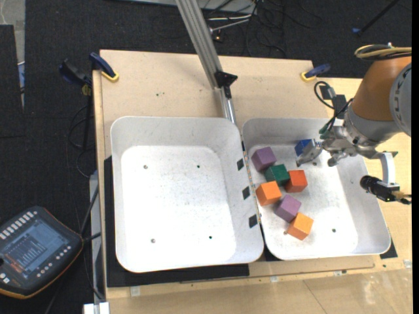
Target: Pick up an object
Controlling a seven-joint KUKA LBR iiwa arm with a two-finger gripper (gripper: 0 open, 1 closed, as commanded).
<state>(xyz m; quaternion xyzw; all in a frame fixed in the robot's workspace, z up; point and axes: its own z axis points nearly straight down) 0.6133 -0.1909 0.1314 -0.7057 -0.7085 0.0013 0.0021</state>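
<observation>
Right bin (366, 237): tool (319, 154) at 12 o'clock, blue block (303, 148) touching its tips; whether gripped, cannot tell. Purple, green, red and orange blocks (281, 187) clustered toward 9 o'clock.

arm (383, 100) reaches in from right, wrist bent down, gripper (321, 152) low, pointing left.
</observation>
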